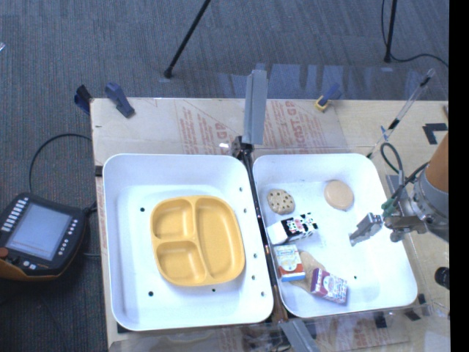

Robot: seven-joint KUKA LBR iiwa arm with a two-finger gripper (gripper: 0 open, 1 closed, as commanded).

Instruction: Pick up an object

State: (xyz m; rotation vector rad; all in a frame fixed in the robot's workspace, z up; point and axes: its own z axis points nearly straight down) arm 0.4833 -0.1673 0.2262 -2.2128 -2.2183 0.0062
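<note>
- Two white bins are seen side by side on the bench: the left bin [124, 189] bears a yellow divided plate [196, 239], and the right bin [366, 169] bears all the small items.
- The arm [432, 196] is seen reaching in over the right bin's right side, with the gripper [364, 229] hanging above bare bin floor, apart from every item.
- Nothing is seen between the fingers; whether they are spread or closed cannot be told from this slant.
- The candidates for picking are all found lying in the right bin: a tan disc [339, 194] nearest the gripper at upper middle, a cookie [280, 200] to the left, a black-and-white carton [297, 227] beneath it, a red-and-white box [289, 262] lower down, and a red packet [330, 286] at the bottom.
- The task is judged as not yet accomplished: no item has been lifted, and choosing, descending, closing and raising are all left to be done.
</note>
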